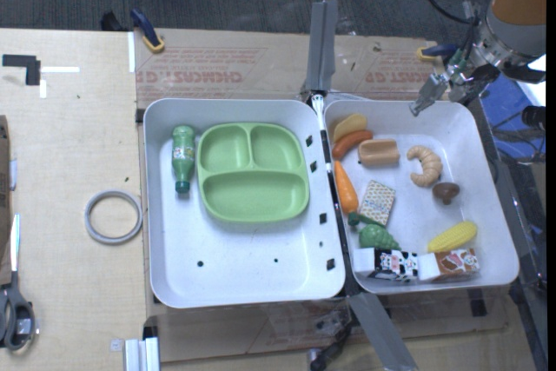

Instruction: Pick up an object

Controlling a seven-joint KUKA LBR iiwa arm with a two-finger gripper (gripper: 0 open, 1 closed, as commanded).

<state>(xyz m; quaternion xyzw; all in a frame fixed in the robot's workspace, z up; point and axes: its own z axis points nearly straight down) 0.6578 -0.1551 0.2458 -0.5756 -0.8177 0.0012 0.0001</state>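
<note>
we take the green plastic 3-compartment tray [253, 170] in the left white bin [165, 274] as our landmark. just left of it stands a small green plastic bottle [182, 157]. right of it, in the right white bin [486, 269], lie an orange toy carrot [346, 188], a speckled square cracker [377, 202], a tan toy bread loaf [379, 153] and a curled tan toy croissant [425, 165]. farthest right of the tray, above that bin's far rim, hangs the gripper [434, 91], carrying nothing; open or closed, we cannot tell. we judge the croissant the nearest pick: light, stiff, smooth plastic, likely slippery, best pinched across its thick middle.
</note>
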